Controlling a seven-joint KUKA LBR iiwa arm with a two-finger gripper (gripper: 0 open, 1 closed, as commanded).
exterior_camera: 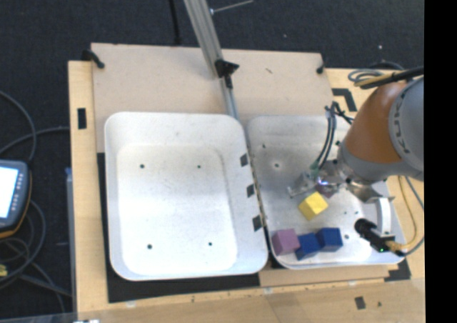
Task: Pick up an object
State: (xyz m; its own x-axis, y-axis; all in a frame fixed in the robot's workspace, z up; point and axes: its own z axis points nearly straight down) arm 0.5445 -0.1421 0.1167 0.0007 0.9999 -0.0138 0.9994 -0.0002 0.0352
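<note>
From the overhead camera I am watching the grey arm's two-finger gripper (312,184) hanging low in the right shallow white bin (285,139). It is sitting just above the small yellow block (313,205); I cannot tell how it is set. 1 purple block (285,241) and 2 blue blocks (319,241) are lying near the front wall. The left white bin (121,136) is sitting beside it.

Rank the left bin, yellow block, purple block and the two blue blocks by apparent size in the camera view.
1. Left bin, far the largest.
2. Yellow block, purple block and both blue blocks look about alike; no ranking among them.
</note>
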